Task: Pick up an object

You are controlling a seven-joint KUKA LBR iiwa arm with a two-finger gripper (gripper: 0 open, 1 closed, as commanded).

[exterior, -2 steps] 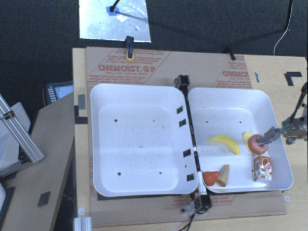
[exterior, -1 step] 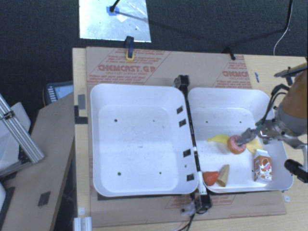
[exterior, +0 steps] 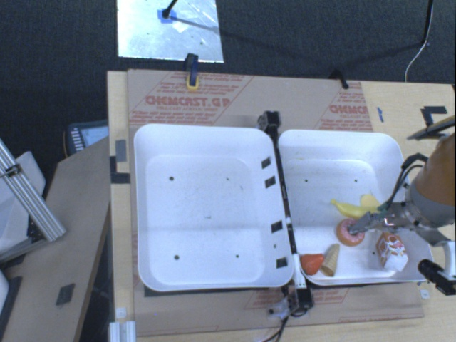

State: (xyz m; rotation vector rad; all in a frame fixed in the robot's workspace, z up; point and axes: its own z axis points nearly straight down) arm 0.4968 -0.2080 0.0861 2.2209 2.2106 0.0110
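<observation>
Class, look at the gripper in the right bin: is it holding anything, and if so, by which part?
It cannot be told. The gripper sits at the pink doughnut, beside the banana, but nothing shows clearly between its fingers.

A robotics lab, by every sign: two shallow white bins (exterior: 206, 205) clipped side by side on a bench (exterior: 214, 95) faced with protective board printed "CHEMCAST", dark carpet below, aluminium framing (exterior: 25, 191) at the left edge, a shiny metal plate (exterior: 171, 20) on the floor, loose cables (exterior: 427, 20) trailing across.
</observation>
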